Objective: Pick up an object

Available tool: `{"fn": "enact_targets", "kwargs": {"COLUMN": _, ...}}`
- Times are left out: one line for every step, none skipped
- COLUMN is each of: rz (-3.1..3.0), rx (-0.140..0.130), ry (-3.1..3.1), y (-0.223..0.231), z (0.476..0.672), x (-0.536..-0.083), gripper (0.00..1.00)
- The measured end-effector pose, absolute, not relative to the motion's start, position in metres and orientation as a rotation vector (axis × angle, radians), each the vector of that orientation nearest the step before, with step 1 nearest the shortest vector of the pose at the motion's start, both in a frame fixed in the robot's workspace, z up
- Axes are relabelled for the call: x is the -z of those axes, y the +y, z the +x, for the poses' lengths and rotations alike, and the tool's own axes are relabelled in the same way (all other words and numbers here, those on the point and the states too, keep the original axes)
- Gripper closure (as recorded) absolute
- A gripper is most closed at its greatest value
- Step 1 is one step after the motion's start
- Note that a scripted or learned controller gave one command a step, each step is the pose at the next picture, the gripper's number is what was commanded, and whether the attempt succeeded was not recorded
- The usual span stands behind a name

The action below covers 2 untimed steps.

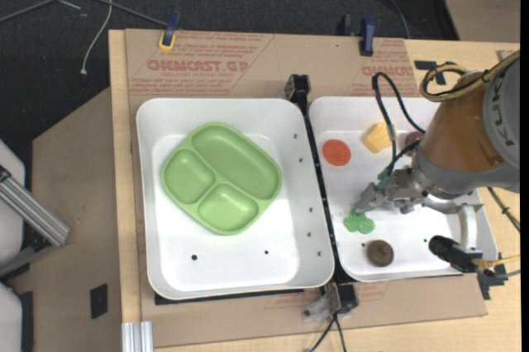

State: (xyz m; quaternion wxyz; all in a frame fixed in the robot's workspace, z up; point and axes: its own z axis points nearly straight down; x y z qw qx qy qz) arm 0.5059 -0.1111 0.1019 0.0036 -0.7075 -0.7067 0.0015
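I see the gripper low in the right bin, finger state I cannot tell; green object just below it, brown piece nearer me, orange disc and yellow block beyond

Green divided plate in white bin; orange disc, yellow block, brown puck

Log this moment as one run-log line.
gripper above small green object | right bin: orange disc, yellow block, brown object | nothing lifted
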Motion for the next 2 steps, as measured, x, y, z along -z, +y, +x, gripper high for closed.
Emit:
{"fn": "enact_targets", "kwargs": {"rz": -2.223, "rx": 0.003, "ry": -2.220, "y": -0.112, "z": 0.507, "x": -0.087, "gripper": 0.00}}
{"fn": "enact_targets", "kwargs": {"rz": -2.224, "rx": 0.011, "ry": -2.222, "y": -0.110, "z": 0.509, "x": -0.100, "gripper": 1.00}}
